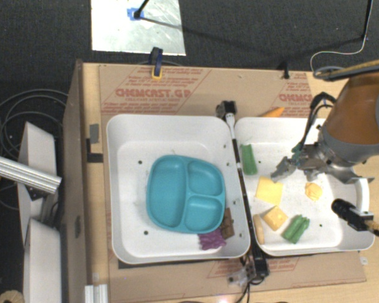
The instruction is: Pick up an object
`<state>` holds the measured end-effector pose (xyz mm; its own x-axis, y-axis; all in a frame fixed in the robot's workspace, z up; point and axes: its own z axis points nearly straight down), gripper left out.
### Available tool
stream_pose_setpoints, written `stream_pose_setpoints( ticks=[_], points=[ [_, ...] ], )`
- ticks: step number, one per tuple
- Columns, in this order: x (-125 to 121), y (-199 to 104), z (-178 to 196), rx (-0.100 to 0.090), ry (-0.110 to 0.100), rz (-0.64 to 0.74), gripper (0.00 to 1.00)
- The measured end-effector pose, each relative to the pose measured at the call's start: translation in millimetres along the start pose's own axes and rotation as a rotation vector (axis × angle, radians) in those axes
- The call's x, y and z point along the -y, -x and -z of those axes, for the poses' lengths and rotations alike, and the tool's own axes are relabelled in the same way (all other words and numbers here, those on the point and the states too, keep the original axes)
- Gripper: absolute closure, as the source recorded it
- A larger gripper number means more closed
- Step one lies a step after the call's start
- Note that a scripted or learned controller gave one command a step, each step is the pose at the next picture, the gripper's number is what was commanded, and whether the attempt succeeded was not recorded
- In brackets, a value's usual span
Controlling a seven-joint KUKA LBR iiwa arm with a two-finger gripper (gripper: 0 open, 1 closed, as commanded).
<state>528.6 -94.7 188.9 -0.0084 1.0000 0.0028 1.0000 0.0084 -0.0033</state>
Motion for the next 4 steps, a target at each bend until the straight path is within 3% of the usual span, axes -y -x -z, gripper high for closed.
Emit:
stream_pose_setpoints(
  ticks=[1,2,3,4],
  points=[
    [-3,2,-89,0.002,-0.002,-0.007,0.0],
    [43,68,-105,0.003,0.002,-0.011,0.0],
    [-28,63,37,0.008,0.02,0.0,0.0],
    [11,27,-38,0.0,-0.002,-0.006,0.0]
  ],
)
